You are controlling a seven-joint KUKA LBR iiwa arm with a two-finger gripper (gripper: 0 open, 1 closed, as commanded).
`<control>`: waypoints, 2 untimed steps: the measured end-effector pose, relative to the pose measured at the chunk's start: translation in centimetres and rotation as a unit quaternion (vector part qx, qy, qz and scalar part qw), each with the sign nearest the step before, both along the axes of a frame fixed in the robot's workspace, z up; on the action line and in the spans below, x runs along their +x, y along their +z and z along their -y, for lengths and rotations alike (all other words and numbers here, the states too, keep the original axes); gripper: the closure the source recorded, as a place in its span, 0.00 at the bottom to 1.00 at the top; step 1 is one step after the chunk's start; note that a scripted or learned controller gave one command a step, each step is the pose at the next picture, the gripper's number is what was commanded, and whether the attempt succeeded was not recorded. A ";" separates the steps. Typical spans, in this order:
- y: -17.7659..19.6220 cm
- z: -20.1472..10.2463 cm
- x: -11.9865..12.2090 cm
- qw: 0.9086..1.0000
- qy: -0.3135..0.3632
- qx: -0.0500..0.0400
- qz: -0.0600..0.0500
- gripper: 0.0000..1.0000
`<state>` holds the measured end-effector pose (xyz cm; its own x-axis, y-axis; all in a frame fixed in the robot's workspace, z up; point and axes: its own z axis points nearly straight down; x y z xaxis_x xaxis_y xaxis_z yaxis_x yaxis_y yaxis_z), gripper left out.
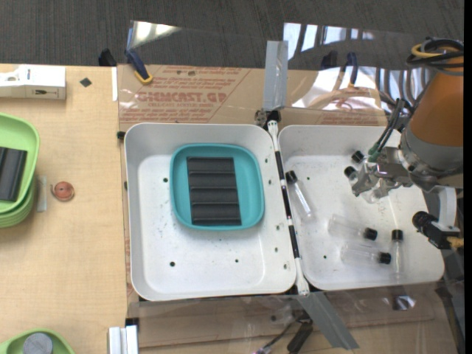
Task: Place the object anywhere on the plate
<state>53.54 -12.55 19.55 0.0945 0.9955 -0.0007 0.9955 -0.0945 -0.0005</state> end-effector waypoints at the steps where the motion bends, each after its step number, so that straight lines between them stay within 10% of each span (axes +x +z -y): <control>1: 0.0 0.0 0.0 1.000 0.000 0.000 0.000 0.00; 2: 11.2 1.0 -2.3 0.998 -0.065 -0.001 -0.001 0.00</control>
